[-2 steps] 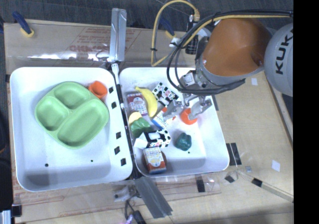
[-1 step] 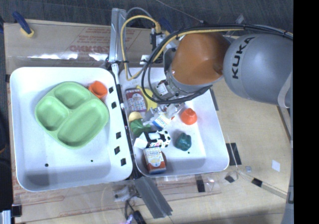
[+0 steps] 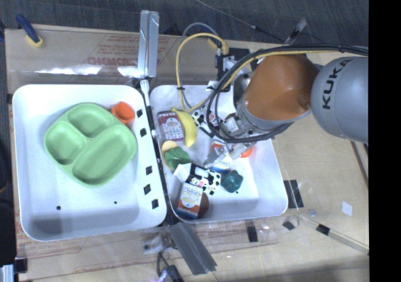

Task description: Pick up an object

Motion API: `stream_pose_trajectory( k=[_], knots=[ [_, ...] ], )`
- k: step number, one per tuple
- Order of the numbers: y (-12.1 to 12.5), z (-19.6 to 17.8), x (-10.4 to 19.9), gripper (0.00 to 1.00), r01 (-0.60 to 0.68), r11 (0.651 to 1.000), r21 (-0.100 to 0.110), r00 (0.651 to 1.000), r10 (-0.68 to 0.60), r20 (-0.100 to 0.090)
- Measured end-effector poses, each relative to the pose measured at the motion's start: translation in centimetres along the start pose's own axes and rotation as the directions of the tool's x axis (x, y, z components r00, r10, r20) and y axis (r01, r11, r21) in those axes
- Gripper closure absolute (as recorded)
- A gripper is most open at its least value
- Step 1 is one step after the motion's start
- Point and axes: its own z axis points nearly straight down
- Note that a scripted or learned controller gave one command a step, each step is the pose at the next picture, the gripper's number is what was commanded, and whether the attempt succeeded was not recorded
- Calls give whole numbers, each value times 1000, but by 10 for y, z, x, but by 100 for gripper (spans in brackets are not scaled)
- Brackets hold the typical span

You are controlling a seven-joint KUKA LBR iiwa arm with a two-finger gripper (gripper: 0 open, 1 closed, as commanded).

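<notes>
I see the arm reaching over the right bin, its orange band above the clutter. The gripper sits low among the items, but cables and the wrist cover it, so I cannot tell how it stands or whether it has anything. Taking the banana as my mark: the gripper is just to its right, a green piece lies just below it, a teal object sits further down to the right, and a brown bottle lies at the bin's lower edge. Well to the banana's left, the left bin holds a green divided plate with an orange cup beside it.
</notes>
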Motion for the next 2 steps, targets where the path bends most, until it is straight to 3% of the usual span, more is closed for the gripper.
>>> stream_pose_trajectory(
  k=[1, 2],
  knots=[
    [-36, 1, -59, 0, 85, 996, -3, 996, -85, -3],
    [28, 7, 3, 0, 206, 979, -15, 979, -206, 4]
  ],
)
